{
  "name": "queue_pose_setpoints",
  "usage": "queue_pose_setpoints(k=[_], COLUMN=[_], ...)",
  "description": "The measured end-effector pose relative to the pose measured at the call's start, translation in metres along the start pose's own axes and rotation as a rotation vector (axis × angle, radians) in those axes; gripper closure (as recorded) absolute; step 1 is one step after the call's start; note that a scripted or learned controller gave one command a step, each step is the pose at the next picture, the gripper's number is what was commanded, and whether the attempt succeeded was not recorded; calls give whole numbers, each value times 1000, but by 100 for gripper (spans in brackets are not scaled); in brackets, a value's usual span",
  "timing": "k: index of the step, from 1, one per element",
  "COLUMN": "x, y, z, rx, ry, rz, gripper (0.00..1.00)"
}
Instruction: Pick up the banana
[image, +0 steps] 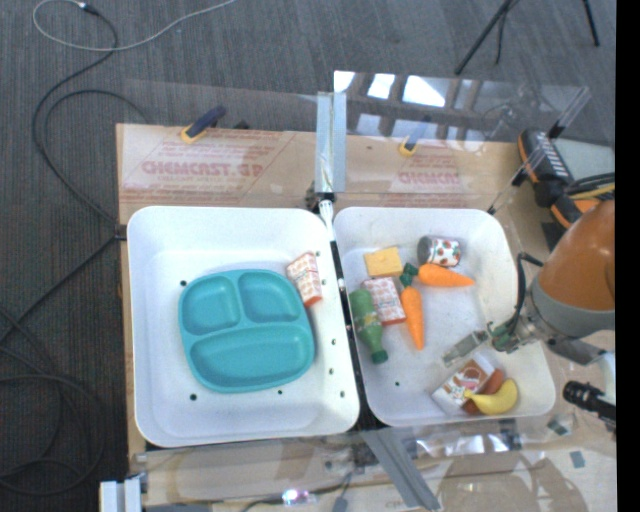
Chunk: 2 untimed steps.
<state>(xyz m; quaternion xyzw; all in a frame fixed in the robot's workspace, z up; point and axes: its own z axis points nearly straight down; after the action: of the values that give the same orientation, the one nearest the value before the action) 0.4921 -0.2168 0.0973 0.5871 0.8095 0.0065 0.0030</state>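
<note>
In the camera view the gripper (470, 345) reaches into the right bin (500, 235) from the right, low over its floor; how far its jaws stand apart I cannot tell, and nothing shows between them. The banana (497, 399) lies near the bin's front right corner, touching a small carton (460, 386), apart from the gripper.

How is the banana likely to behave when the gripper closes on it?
The banana looks like smooth moulded plastic, so probably stiff, light and somewhat slippery. Its curve may let it pivot. It lies against a small carton near the bin wall, so access looks tight.
</note>
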Motion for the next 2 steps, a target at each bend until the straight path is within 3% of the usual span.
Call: queue_pose_setpoints(k=[2], x=[-1], y=[-2], z=[6], rx=[2], ry=[-2], rz=[-101], gripper=[0])
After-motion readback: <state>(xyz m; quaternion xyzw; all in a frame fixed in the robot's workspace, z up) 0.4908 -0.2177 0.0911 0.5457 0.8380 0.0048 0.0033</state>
